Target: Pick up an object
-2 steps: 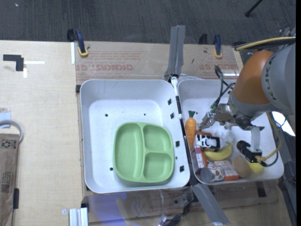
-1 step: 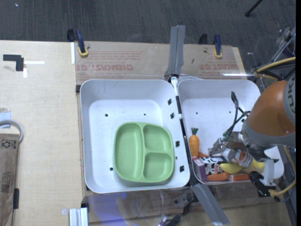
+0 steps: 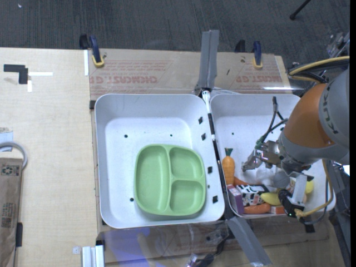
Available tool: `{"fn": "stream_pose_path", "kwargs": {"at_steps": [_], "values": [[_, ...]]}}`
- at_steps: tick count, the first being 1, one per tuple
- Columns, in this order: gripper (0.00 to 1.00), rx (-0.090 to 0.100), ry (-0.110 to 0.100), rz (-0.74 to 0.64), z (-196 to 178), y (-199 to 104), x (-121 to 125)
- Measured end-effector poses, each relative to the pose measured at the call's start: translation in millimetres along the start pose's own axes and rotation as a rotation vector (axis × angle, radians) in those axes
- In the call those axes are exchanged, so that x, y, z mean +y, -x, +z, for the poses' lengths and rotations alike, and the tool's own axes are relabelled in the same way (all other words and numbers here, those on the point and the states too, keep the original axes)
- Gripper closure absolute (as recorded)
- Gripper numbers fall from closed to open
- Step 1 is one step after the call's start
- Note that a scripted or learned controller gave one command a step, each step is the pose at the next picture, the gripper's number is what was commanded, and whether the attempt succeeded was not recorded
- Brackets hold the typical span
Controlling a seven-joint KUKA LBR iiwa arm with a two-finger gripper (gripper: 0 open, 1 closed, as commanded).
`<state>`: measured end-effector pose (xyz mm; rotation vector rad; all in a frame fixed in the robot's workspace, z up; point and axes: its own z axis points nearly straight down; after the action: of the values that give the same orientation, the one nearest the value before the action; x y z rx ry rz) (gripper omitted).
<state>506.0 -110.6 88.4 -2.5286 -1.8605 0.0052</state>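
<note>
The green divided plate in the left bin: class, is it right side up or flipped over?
Right side up: the green divided plate shows three hollow compartments facing upward.

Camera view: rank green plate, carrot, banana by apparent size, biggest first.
1. green plate, in the left bin, by far the largest.
2. carrot, upright orange piece at the right bin's left wall.
3. banana, partly hidden by the arm, so its rank against the carrot is unsure.

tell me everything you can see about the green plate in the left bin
The green plate is a pale green, rounded-square tray that looks like matte plastic, divided by raised ridges into three compartments: one long one on the left, two smaller ones on the right. It lies flat and upright on the floor of the left bin, toward its near right corner.
</note>
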Motion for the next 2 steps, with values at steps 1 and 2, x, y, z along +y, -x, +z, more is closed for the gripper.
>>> {"fn": "stream_pose_path", "kwargs": {"at_steps": [1, 2], "values": [[0.00, 0.008, -0.004, 0.210, -0.2, 93.9, 1.2], [0.00, 0.001, -0.002, 0.004, 0.6, 80.1, -5.2]]}}
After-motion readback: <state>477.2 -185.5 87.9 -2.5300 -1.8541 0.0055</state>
